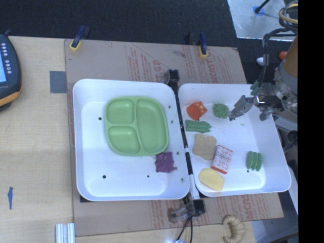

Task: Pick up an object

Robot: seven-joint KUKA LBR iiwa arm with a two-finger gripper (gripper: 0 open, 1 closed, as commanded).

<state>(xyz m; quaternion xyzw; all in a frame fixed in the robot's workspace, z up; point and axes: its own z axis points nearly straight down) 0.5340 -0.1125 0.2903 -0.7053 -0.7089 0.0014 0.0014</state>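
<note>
1. The gripper (251, 108) is hanging over the upper part of the right bin (273, 186), its two fingers spread apart and grasping nothing, with the arm (288, 80) reaching in from three o'clock.
2. A small green broccoli piece (220, 110) is lying just beside the left fingertip, at about nine o'clock from it; contact cannot be judged.
3. A red-orange block (197, 110) is sitting further toward nine o'clock, near the bin's left wall, with a green bean pod (198, 126) just below it at six o'clock.
4. Toward the bin's middle, a tan bread slice (204, 147) is lying beside a red-and-white packet (222, 159), and a yellow piece (211, 179) is resting at six o'clock from both.
5. A green ridged vegetable (254, 161) is lying apart at the bin's four o'clock side.
6. The left bin (88, 181) is holding a green divided plate (137, 126), with a purple lump (165, 162) at the plate's five o'clock corner.
</note>
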